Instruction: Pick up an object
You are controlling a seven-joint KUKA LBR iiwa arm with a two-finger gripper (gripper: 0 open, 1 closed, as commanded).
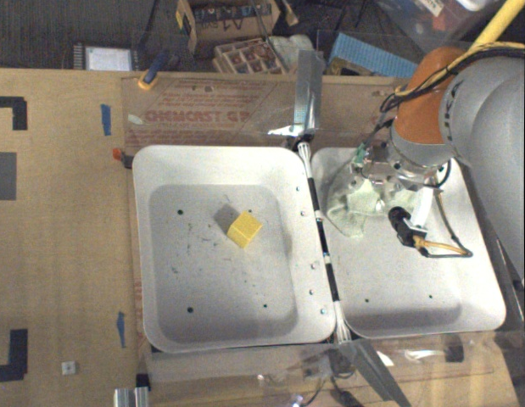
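A small yellow cube lies near the middle of the left bin. In the right bin, a pale, translucent greenish object rests at the upper left, close to the divider between the bins. My gripper hangs over that object's upper right part, under the grey wrist with the orange band. The wrist hides where the gripper meets the object, so I cannot tell whether they touch.
A black cable end with an orange lead dangles from the wrist over the right bin. A metal strip stands behind the bins' shared rim. Cardboard and clutter lie beyond the back edge.
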